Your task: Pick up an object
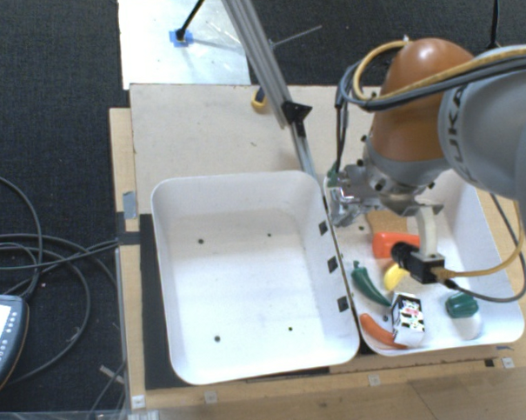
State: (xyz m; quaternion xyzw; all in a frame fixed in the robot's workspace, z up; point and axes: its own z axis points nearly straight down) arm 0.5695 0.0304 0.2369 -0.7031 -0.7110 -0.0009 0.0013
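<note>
Bench (207, 129): left bin (240, 275), right bin (494, 321), perhaps touching

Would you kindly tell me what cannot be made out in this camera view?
In the camera view:
Tool: largely hidden under the wrist of the arm; whether it holds anything cannot be told.
Right bin: its far half is covered by the arm.
Orange object: partly hidden by the wrist, shape unclear.
Small white box: print too small to read.

Left bin (248, 266) and right bin (477, 230) white; orange piece (390, 241), yellow ball (394, 277), green pod (368, 285), box (409, 318) (black-and-white print)
</note>
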